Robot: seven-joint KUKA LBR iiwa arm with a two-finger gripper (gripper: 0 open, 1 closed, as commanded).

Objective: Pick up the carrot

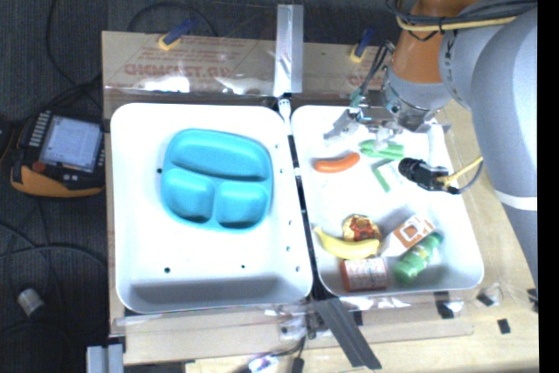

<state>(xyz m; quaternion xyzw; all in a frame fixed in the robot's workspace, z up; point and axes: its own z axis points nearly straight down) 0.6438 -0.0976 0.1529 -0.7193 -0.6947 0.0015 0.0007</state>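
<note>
The carrot (336, 162), a small orange piece with green leaf strips to its right, lies in the far part of the right bin (463, 214). My gripper (360, 132) hangs just behind and above it, near the bin's far wall. Its fingers are spread, so it is open, and nothing sits between them. The carrot is apart from the fingertips and rests on the bin floor.
The near part of the right bin holds a banana (342, 244), a red and yellow item (360, 227), an orange box (412, 231), a green bottle (417, 258) and a red can (364, 275). A blue divided tray (214, 179) lies in the left bin (140, 258).
</note>
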